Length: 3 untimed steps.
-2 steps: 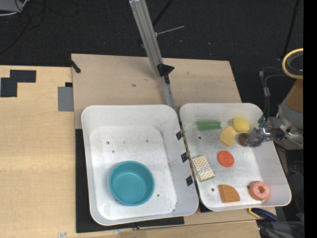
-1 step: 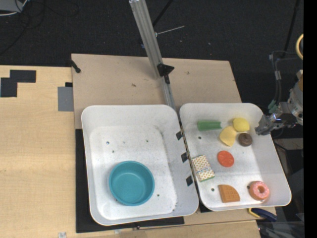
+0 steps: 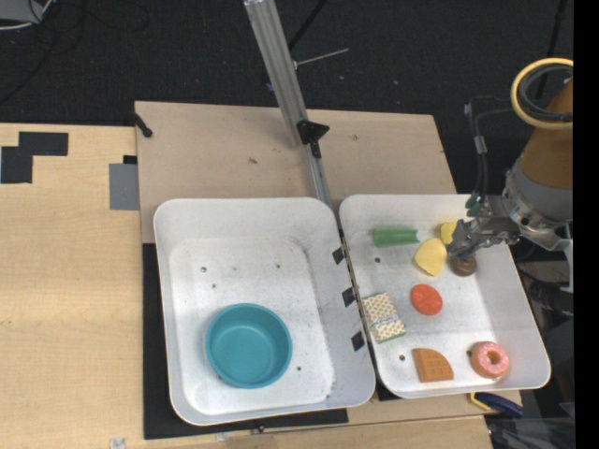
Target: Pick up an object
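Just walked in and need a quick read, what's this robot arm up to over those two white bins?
The arm's hand is down in the right bin, at its far right side beside a yellow piece and a small brown object. Nothing is visibly gripped yet. A green block, red disc, patterned block, orange wedge and pink donut lie untouched. The left bin holds a teal bowl.

Setting: robotics lab bench. Evidence: two shallow white bins, left bin (image 3: 178,251) and right bin (image 3: 524,344), are sitting side by side on a plywood board (image 3: 225,148). An aluminium extrusion post (image 3: 281,64) is rising behind the left bin. Loose cables (image 3: 56,7) are trailing over dark flooring beyond it. An industrial arm (image 3: 543,157) is reaching over the right bin.
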{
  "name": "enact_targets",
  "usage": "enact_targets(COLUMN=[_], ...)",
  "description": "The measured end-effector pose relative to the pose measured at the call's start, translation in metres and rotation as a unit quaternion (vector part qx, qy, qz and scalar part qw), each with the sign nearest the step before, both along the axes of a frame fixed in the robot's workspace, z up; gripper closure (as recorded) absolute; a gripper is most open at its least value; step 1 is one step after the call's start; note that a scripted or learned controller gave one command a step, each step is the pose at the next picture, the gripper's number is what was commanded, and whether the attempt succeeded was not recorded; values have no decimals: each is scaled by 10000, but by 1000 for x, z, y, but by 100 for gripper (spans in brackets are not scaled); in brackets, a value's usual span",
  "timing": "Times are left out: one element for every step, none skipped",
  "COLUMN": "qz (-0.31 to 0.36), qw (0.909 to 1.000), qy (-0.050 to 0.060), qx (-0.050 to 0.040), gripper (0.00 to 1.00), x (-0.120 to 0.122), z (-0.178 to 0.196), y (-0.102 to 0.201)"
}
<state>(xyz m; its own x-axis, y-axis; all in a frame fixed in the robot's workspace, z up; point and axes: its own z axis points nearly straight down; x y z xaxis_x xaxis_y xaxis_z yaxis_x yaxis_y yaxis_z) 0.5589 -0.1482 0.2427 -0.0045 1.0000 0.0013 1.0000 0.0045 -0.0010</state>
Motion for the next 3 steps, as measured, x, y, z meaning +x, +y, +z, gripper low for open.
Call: enact_targets(qz=[-7,-6,-8], qw=[10000,10000,10000], qy=[2,1,0], qx=[-2,-3,-2], gripper=[100,100,100], x=[1,7,14], z=[-6,-14,-18], y=[44,87,129])
